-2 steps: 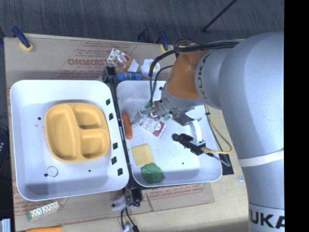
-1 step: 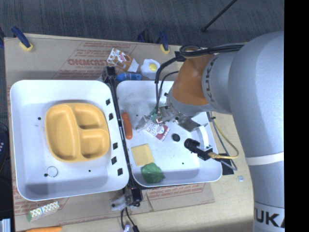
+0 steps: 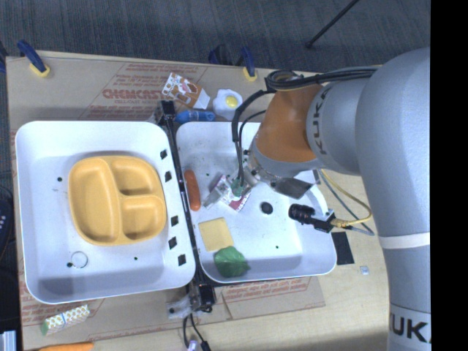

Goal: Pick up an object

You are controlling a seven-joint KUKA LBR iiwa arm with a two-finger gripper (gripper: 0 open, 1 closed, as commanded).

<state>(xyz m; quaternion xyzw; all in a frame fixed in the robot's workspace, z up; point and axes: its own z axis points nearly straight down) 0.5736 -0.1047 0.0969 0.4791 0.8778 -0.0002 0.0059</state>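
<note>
Reaching into the right bin, my gripper hangs over a small packet beside an orange carrot; its opening I cannot tell.

The arm's orange band and grey wrist cover the far right part of the right bin — the gripper's fingertips are too small and cluttered to make out. The small packet beneath them is partly hidden. An orange object at the near left is cut off by the picture's edge.
</note>
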